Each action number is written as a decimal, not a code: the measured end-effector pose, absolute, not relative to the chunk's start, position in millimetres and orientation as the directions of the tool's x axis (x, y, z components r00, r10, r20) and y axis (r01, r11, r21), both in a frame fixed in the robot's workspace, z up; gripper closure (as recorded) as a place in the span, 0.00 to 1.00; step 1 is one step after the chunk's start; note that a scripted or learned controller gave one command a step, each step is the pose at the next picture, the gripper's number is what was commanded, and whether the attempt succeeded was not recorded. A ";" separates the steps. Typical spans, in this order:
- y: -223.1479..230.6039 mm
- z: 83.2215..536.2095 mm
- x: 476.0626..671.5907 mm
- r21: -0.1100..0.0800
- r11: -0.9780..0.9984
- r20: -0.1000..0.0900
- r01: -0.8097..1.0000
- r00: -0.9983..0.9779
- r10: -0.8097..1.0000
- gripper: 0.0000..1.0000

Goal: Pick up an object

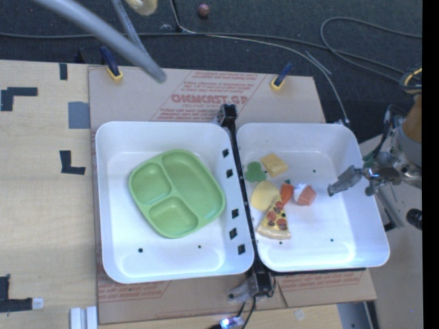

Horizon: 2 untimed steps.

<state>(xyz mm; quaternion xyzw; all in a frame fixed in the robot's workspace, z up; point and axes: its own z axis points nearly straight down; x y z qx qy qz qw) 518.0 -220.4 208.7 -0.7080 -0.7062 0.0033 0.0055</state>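
From the camera above the worktop, the pick has not begun in any way that shows. The hand [343, 181] sits at the right rim of the right bin [357, 252], reaching in from the arm [405, 156] at the worktop's right edge. Its grey fingertip hangs over bare white floor, with nothing between its fingers; whether they stand open or closed I cannot tell at this angle.

The pieces to choose from lie grouped toward the left wall of that bin, well apart from the hand: a pizza slice [276, 223] nearest the front, a pale yellow piece [264, 195] touching it, a green round piece [255, 171] and a yellow block [274, 164] behind them, and a small red piece [305, 195] closest to the hand.

The left bin [110, 204] holds a green divided plate [177, 192], lying flat.

By my judgement everything is left to do: moving over a piece, lowering, closing and lifting.
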 end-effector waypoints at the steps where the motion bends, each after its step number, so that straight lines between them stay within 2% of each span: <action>1: -220.2 214.4 520.9 -0.002 0.001 0.000 1.000 -0.001 1.000 0.00; 2: -213.9 161.7 528.8 -0.006 0.002 0.001 1.000 -0.002 1.000 0.00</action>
